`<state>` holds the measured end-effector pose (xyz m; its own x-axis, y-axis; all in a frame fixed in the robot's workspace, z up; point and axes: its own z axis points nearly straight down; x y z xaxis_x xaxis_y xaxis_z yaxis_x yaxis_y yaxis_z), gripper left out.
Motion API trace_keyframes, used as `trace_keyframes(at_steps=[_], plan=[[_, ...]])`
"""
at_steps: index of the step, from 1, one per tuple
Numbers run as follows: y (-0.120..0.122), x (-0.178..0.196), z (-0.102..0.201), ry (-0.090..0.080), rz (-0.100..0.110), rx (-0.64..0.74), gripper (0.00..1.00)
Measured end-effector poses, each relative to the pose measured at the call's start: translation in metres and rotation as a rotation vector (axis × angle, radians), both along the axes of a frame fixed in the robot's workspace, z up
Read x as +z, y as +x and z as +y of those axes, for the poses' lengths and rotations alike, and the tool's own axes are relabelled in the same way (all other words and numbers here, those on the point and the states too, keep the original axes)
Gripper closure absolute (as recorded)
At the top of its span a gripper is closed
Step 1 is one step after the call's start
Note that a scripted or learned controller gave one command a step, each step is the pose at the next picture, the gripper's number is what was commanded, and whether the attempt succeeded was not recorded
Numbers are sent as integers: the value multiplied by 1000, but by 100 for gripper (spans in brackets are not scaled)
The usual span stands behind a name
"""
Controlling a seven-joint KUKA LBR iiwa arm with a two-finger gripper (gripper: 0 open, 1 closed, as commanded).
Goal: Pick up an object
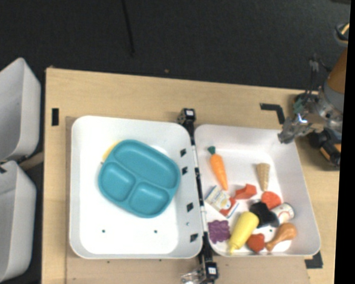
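The right bin (243,142) holds several toy foods in its near half. An orange carrot (218,169) lies by the left wall and a tan cone (263,172) sits to its right. Closer to me are a red piece (244,192), a white packet (218,199), purple grapes (219,231), a yellow corn cob (243,228), a black item (263,212), a chicken drumstick (280,235) and a white ball (285,211). My gripper (290,128) hangs at the bin's far right corner, apart from all the toys, with nothing seen in it.
The left bin (88,223) carries a teal divided plate (139,178), with a yellow item (109,151) peeking out from under its left edge. A black bracket (273,109) sits on the bench behind the right bin. White bulky shapes (8,116) stand at the far left.
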<state>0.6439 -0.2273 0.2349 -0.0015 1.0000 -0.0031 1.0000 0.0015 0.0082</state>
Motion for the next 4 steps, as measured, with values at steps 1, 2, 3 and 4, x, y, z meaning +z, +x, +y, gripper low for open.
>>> trace_keyframes(at_steps=[1,2,3,4], plan=[[1,7,-1,2,5,1,100],[-17,7,50,3,7,3,100],[-42,-3,91,3,10,2,100],[-71,-6,142,4,9,4,100]])
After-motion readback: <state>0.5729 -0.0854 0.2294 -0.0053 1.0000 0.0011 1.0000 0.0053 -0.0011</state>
